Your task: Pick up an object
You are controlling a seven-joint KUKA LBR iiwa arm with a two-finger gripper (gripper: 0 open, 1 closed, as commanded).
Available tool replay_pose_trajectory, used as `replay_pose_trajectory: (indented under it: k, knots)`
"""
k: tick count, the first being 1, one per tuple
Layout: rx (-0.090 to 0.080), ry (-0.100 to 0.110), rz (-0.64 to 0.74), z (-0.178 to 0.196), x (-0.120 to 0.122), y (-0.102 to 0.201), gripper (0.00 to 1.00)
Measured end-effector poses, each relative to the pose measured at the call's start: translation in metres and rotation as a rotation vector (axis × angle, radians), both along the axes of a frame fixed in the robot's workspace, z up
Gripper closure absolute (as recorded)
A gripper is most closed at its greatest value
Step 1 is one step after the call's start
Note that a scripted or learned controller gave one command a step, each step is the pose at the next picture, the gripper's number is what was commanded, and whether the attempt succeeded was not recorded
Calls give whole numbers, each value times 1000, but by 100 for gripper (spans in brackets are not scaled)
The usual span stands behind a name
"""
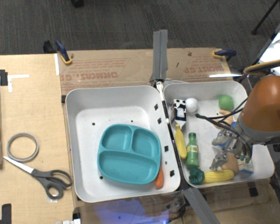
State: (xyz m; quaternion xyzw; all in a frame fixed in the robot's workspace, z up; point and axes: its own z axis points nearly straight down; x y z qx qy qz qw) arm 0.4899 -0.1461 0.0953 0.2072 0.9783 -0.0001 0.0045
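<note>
My gripper (222,157) hangs low in the right bin (257,173), near its front right corner. It is just above a yellow corn cob (218,176) and beside a tan object (231,165). A green bottle (193,150) and a yellow banana (180,141) lie to its left. At the bin's front left sits a dark green item (196,176). Along the back are a white ball (191,104), a green ball (226,102) and a black-and-white toy (179,109). The wrist and cables hide what is under the gripper.
The left bin (79,117) holds a teal divided plate (130,154) and an orange carrot (159,179) at its front right. On the bench to the left lie scissors (44,177) and a tape roll (22,146). The orange arm band (268,103) overhangs the right bin's right side.
</note>
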Motion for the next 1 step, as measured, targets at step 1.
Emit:
replay_pose_trajectory:
  k: [1]
  knots:
    - [0,4,62,32,49,-76,0]
